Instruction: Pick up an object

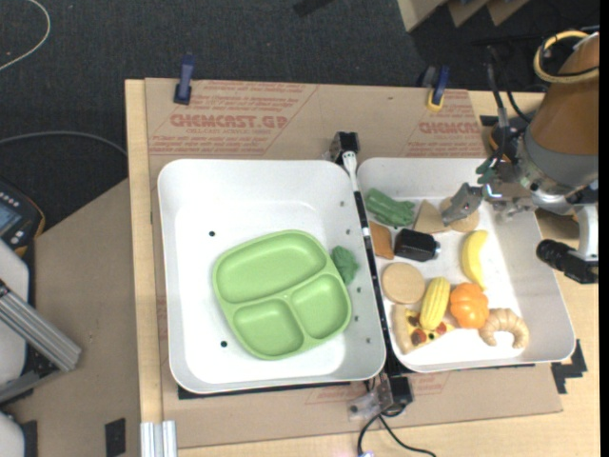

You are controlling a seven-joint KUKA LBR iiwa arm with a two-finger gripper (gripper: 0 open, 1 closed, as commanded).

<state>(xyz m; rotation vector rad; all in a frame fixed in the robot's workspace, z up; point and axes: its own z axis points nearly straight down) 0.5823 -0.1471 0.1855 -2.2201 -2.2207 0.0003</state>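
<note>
My gripper [465, 203] hangs over the back part of the right bin [552, 336], just above the upper end of a yellow banana [474, 257]. Near it lie a black block [415, 245], a green leafy piece [390, 207] and a brown bar [382, 240]. Further forward are a round tan biscuit [402, 282], a corn cob [435, 302], an orange fruit [468, 306] and a croissant [504, 327]. Nothing shows in the gripper's grasp.
The left bin [190, 198] holds a green divided plate [281, 293] with a small green piece [344, 264] at its right rim. A black bar [360, 219] runs along the wall between the bins. The arm's orange band [571, 112] stands at the right.
</note>
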